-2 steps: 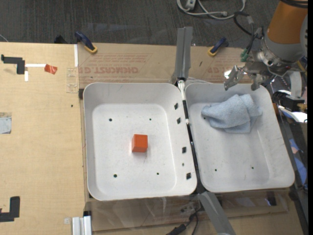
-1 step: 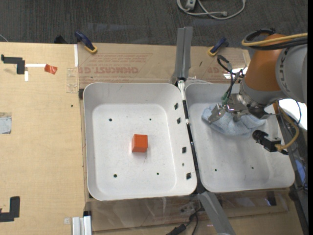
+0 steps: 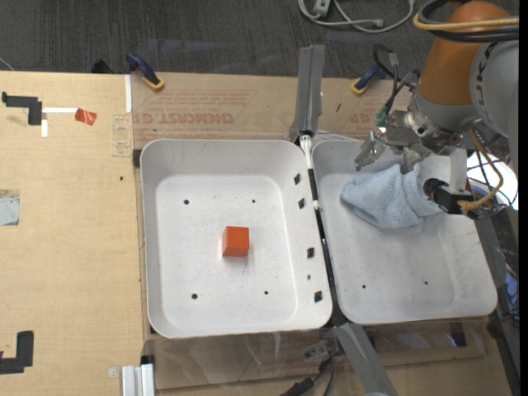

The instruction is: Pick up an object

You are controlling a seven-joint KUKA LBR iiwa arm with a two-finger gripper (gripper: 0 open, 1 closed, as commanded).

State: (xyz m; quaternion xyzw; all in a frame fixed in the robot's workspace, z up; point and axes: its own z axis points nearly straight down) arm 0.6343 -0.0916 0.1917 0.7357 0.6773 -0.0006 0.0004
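A crumpled light blue cloth (image 3: 386, 200) lies in the back part of the right bin (image 3: 412, 295). My gripper (image 3: 386, 158) hangs directly over the cloth's upper edge, and the cloth bunches up toward it. Whether the cloth is touched or gripped cannot be made out. A small orange-red cube (image 3: 236, 242) sits alone near the middle of the left bin (image 3: 173, 304), far from the gripper.
The raised divider (image 3: 313, 213) between the two bins carries black clips. Cables (image 3: 478, 196) loop off the wrist over the right bin's far right side. The cardboard bench top (image 3: 58, 246) stretches left of the bins, with clamps (image 3: 145, 71) at the back edge.
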